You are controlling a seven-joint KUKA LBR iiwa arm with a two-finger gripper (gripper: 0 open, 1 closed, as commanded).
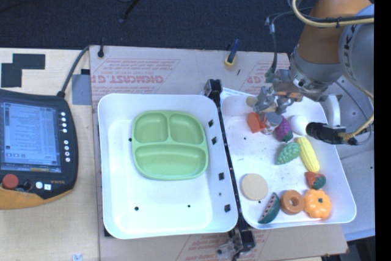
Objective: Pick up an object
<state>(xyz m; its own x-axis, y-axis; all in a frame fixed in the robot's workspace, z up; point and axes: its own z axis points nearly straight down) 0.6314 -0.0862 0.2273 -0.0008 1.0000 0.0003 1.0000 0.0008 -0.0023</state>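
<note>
Jaws (267,108) state unclear above orange toy (255,123), cardboard print (129,78) mirrored, unreadable

A divided plate (170,145) lies in the left bin (119,192); toy foods (293,153) in the right bin (342,192).

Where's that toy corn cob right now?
The corn cob lies in the right-hand bin, near its right side, just right of a green toy vegetable and above a small strawberry.
</note>
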